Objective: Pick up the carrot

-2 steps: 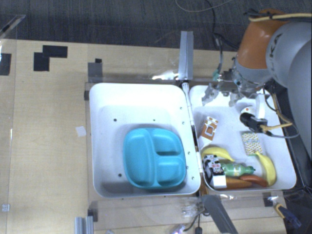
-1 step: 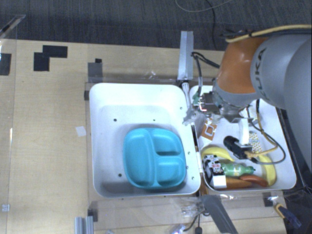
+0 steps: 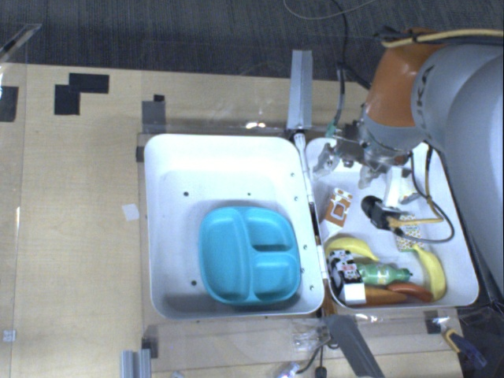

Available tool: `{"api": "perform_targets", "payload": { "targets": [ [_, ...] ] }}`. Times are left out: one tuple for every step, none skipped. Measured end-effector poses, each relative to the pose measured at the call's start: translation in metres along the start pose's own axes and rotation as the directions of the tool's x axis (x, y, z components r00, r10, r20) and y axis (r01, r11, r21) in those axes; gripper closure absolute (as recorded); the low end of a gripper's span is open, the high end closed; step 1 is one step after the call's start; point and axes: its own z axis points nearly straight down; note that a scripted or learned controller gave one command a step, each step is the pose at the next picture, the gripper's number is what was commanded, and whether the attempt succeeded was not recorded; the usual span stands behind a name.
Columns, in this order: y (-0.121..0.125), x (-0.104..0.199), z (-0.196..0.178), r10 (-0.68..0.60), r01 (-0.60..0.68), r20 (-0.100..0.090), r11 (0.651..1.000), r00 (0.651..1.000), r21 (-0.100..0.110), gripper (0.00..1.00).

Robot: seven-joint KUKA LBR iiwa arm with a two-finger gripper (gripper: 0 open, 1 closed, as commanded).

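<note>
Silvery fingers [image 3: 324, 161] of the gripper [image 3: 345, 168] stand spread apart with nothing between them, low over the far end of the right bin [image 3: 322, 195]. Just below the gripper in the view lies a small orange-and-white card [image 3: 339, 207]. Further out, toward the near end of the same bin, a yellow banana [image 3: 352, 247] curves beside a small dark speckled item [image 3: 342, 268] that is too blurred to name. A green bottle [image 3: 383, 274] lies on its side next to them, and a second banana [image 3: 432, 271] sits to its right. At the near wall, well apart from the gripper, is what seems to be the carrot [image 3: 400, 292], a reddish-orange length partly tucked under the bottle, with a white block [image 3: 354, 293] at its left end. Away to the gripper's left, the left bin [image 3: 181, 172] holds a blue divided plate [image 3: 250, 255].
</note>
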Motion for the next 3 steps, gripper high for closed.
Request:
{"api": "perform_targets", "payload": {
  "targets": [
    [0.0,0.001,-0.009,-0.007,0.007,0.001,1.0,1.0,0.002,1.0],
    [0.006,-0.021,-0.01,-0.189,0.189,0.0,0.982,0.982,0.0,1.0],
    [0.032,0.004,-0.076,-0.22,0.22,0.0,0.975,0.975,-0.004,1.0]
  ]
}}
